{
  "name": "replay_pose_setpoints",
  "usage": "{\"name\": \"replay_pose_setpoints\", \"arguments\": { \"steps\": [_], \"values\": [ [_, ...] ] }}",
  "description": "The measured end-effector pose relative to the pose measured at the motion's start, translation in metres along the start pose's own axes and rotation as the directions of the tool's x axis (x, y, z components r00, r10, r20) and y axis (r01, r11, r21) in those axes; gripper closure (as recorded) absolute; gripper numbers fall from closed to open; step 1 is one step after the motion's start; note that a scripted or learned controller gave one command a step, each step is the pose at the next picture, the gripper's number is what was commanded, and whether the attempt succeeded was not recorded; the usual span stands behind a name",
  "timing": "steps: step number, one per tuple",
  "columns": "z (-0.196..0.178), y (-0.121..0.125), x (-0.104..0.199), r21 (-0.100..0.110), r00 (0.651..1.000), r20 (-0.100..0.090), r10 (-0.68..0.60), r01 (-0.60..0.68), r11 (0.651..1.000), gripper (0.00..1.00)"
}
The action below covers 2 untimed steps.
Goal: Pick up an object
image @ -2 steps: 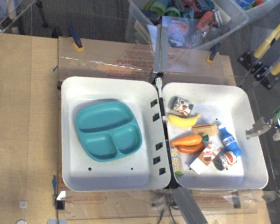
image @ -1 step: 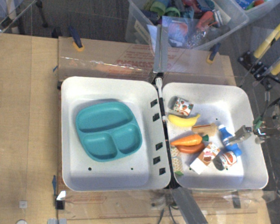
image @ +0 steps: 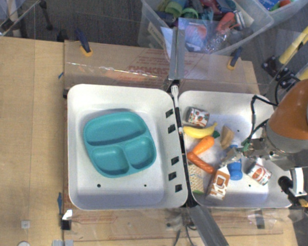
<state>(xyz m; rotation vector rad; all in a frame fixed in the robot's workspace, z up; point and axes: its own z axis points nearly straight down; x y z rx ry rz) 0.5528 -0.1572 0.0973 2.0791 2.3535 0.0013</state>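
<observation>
The tool (image: 246,149) hangs low in the right bin (image: 254,194), just beside the blue cup (image: 235,170) at its 1 o'clock; its grip state cannot be told.

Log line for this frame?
phase: reaching | gripper: low in right bin, by blue cup | grasp: unclear | left bin: teal tray

In the right bin (image: 254,194) you have a loose cluster of small things. A yellow banana (image: 198,132) lies flat, just below a small can (image: 197,117) lying on its side. An orange carrot (image: 203,145) slants beneath the banana. Lower down you see a small carton (image: 219,183) tilted, a blue cup (image: 234,170), and a red-and-white can (image: 259,174) to its right.
</observation>
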Motion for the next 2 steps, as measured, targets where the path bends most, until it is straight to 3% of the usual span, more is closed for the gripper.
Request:
{"name": "replay_pose_setpoints", "arguments": {
  "steps": [1,2],
  "values": [
    [-0.009,0.000,-0.001,-0.001,1.000,0.000,0.003,-0.003,1.000,1.00],
    [-0.087,0.087,0.075,0.001,1.000,-0.001,0.008,-0.008,1.000,1.00]
  ]
}}
